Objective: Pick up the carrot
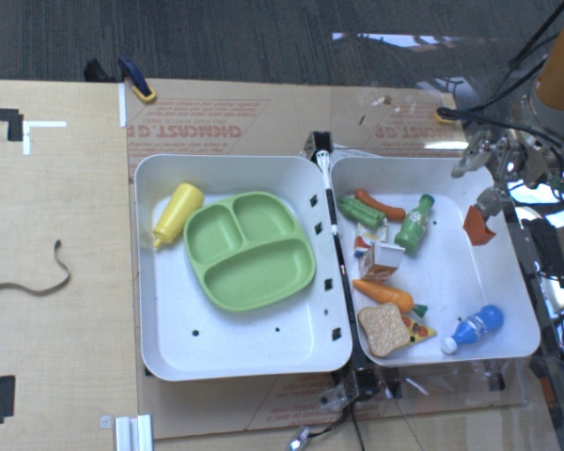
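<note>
— Two bins sit side by side on the bench, and the gripper (489, 181) hangs over the upper right corner of the right bin (451, 252). From here I cannot tell how it is set; it is a tangle of grey metal and cables.

— Does it have hold of anything?

— Nothing that I can make out. An orange-red piece (478, 225) lies just below it by the bin's right wall, but I cannot say whether the two touch.

— Where is the carrot?

— The carrot (385, 293) lies in the right bin, toward the lower left, well apart from the gripper. It lies at a slight slant, its green top pointing right. Just below it is a slice of bread (383, 330), with a pizza slice (416, 328) beside that.

— What else is in that bin?

— A small carton (380, 259) just above the carrot. Higher up, a green vegetable (360, 211) and a red chili pepper (380, 204) lie close together near the left wall. A green bottle (414, 226) leans to their right. A blue bottle (474, 328) lies in the lower right corner.

— And the left bin?

— The left bin (160, 327) holds a green divided plate (250, 249) with three compartments, and a yellow mustard bottle (176, 213) lying just beside the plate's upper left edge, near the bin's wall.
</note>
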You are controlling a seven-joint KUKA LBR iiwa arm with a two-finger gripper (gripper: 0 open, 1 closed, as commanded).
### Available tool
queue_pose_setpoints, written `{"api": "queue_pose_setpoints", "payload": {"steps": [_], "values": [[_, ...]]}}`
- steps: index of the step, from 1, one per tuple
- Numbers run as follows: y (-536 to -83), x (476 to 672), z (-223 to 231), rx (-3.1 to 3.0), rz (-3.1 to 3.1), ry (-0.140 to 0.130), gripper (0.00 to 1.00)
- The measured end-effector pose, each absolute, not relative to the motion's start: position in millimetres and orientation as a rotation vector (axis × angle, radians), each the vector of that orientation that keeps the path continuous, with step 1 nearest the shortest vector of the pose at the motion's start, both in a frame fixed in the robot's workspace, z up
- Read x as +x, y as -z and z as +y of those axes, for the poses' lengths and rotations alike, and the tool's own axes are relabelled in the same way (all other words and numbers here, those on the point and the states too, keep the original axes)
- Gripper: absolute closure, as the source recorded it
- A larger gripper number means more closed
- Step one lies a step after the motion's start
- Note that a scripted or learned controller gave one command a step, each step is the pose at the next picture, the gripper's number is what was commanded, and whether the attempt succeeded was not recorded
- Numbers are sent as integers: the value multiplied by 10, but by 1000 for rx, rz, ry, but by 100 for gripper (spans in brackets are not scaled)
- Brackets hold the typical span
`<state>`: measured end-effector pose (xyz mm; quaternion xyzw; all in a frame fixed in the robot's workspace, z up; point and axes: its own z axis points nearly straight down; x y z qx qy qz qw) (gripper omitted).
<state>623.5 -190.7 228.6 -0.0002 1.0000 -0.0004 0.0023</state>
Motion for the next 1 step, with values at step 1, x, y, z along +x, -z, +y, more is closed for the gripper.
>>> {"api": "queue_pose_setpoints", "payload": {"steps": [1], "values": [[-2025, 5753, -1461, -413, 3112, -1, 0]]}}
